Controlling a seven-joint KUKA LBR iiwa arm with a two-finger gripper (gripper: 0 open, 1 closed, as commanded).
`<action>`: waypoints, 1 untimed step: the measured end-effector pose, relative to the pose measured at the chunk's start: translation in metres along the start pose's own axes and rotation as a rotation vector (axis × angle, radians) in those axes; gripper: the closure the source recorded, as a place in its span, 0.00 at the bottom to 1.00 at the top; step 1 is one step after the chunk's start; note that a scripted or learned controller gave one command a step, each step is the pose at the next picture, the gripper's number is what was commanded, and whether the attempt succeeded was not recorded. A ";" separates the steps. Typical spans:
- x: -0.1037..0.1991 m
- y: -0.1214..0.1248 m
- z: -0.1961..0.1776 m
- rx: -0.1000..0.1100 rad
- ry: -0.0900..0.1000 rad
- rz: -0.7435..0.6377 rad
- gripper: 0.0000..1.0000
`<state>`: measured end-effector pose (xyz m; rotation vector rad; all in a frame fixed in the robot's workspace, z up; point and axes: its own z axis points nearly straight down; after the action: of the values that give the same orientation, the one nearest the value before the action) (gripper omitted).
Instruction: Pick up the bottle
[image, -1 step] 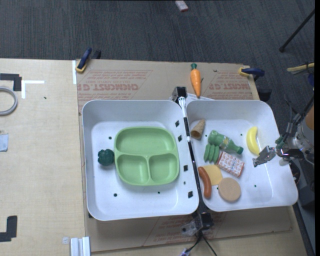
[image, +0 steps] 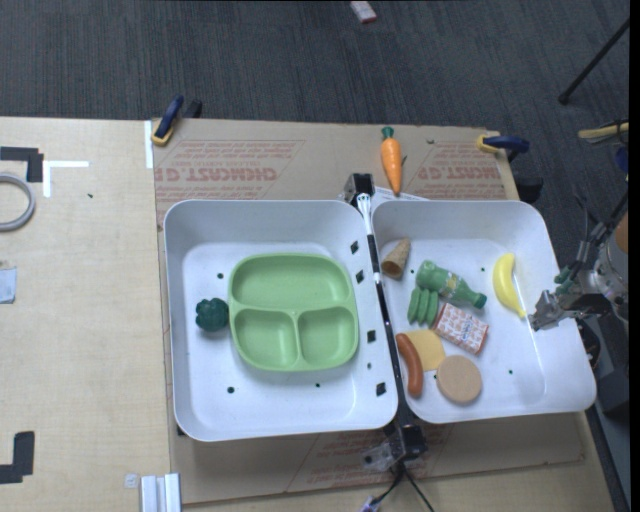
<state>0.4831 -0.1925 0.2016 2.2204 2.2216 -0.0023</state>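
Bottle: one green bottle (image: 452, 284) lies on its side in the right bin (image: 560, 385), in the upper middle of the floor; its long axis runs from upper left to lower right, the narrow neck pointing lower right toward the banana.
Bottle's neighbours: a bunch of green pods (image: 423, 304) just beside it on the lower left, a patterned red packet (image: 462, 327) just below, a brown cone (image: 396, 257) to the upper left.
Hand: the hand (image: 550, 308) hangs at the right rim of the right bin, well apart from the bottle; whether its fingers are apart or together, I cannot tell.
Right bin count: one bottle, one banana (image: 508, 283), one packet, one cone, one sausage (image: 410, 362), one yellow slice (image: 429, 349), one tan round disc (image: 460, 380), one bunch of pods.
Left bin count: one green three-part plate (image: 294, 311) and one dark green broccoli (image: 211, 314) touching the plate's left edge, in the left bin (image: 200, 400).
Outside the bins: one carrot (image: 390, 158) on the cardboard above the right bin.
Surface: brown printed cardboard (image: 250, 165) under both bins, on a pale wooden bench (image: 80, 350), held by blue clamps (image: 168, 118).
Room: dark grey carpet floor (image: 300, 50) beyond the bench.
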 end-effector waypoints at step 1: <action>0.017 -0.006 -0.013 0.000 0.001 -0.138 1.00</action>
<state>0.4774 -0.1751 0.2143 2.0626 2.3694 -0.0011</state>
